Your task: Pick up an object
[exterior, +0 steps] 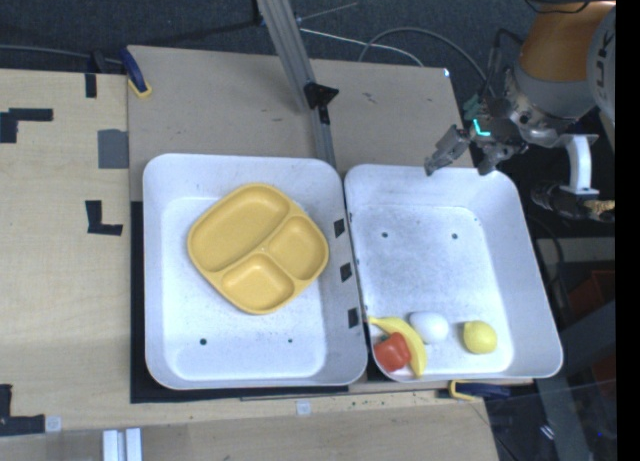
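Left bin (160, 349): sitting at the left of the bench, carrying a yellow plate (258, 247) with three compartments, lying flat and turned at an angle.

Right bin (530, 279): lying just beside the left one, its objects all crowding the near edge.

Cluster: a banana (408, 337) is curving over a red item (393, 352), the two touching; a white ball (430, 326) is resting against the banana's right side.

Lemon (480, 337): sitting alone, near the ball but apart from it, making it the likeliest pick.

Gripper (462, 153): hanging above the right bin's far rim, fingers spread apart and holding nothing.

Arm (560, 59): reaching in from the right, grey with orange above the wrist.

Key relation: the lemon is lying toward the near edge from the gripper, across the whole depth of the bin and almost directly in line, so the coming move is probably calling for a long travel toward the camera before any descent.
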Robot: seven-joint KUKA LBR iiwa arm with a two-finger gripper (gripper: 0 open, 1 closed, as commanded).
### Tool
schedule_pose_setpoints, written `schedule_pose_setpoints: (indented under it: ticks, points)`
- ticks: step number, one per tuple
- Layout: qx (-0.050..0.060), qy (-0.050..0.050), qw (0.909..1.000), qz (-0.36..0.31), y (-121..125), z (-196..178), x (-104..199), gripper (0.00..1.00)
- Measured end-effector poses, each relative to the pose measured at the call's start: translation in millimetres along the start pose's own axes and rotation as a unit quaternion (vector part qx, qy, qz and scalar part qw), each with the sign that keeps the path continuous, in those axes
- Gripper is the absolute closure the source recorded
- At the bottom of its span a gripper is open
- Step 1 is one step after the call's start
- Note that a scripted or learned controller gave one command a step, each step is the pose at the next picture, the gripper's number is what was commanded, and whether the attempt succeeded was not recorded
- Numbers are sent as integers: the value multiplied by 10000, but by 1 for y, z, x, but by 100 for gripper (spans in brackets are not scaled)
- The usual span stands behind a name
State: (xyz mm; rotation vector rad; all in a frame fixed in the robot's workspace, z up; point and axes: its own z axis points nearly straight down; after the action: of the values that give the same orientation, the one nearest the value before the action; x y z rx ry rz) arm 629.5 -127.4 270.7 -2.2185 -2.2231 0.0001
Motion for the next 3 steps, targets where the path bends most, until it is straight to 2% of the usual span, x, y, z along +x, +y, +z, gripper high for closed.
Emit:
schedule_pose_setpoints:
  ticks: [1,3]
  points:
    - [33,-3,10000,4,-9,57,7,0]
    - [31,-7,10000,-1,6,166,2,0]
